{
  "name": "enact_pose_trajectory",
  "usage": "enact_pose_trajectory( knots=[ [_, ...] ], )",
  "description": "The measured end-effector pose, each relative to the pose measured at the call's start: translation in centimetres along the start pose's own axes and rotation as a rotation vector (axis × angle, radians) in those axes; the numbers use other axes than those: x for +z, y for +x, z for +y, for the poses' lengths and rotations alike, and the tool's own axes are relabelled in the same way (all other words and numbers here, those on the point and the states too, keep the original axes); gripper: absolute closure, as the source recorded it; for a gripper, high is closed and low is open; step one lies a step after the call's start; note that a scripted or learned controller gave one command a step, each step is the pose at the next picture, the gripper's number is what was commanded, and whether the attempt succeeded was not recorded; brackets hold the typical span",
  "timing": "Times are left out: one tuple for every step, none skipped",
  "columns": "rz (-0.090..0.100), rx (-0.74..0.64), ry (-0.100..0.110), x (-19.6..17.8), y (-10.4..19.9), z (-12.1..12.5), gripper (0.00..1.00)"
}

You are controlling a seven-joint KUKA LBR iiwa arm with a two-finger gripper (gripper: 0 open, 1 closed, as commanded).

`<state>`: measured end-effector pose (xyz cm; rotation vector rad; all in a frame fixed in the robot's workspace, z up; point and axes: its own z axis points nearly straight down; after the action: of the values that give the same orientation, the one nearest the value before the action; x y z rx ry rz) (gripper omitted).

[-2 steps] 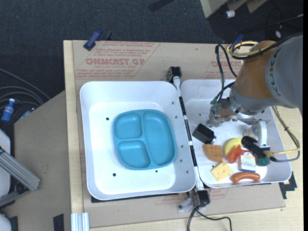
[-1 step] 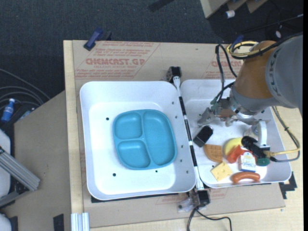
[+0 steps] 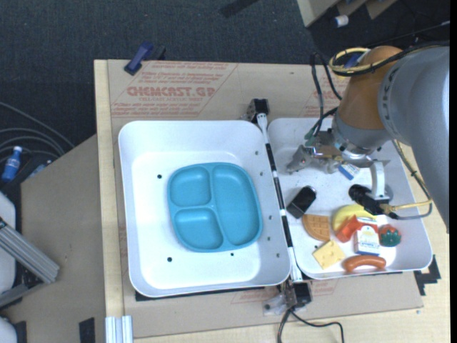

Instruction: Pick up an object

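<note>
Inspector: Objects point(image 3: 353, 238) are found crowded at the right bin's point(image 3: 414, 259) near end. The gripper point(image 3: 314, 156) is seen above, nothing held; the claw's state cannot be told.

Clerk: Risk?

Inspector: Neighbours may be jostled.

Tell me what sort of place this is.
Likely a robotics lab test bench. A robot arm reaches over two white bins, one holding a blue plate, the other toy food, with loose cables nearby.
</note>
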<state>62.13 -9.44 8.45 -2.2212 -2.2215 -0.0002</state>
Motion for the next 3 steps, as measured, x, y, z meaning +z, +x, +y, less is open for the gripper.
enact_pose_trajectory(
  knots=[
    [0.000,-0.001,-0.001,-0.1,-0.3,4.6,0.00],
    [0.000,0.001,0.002,0.0,-0.6,-1.9,0.00],
    [0.001,0.001,0.000,-1.0,-0.5,-1.8,1.00]
  ],
)
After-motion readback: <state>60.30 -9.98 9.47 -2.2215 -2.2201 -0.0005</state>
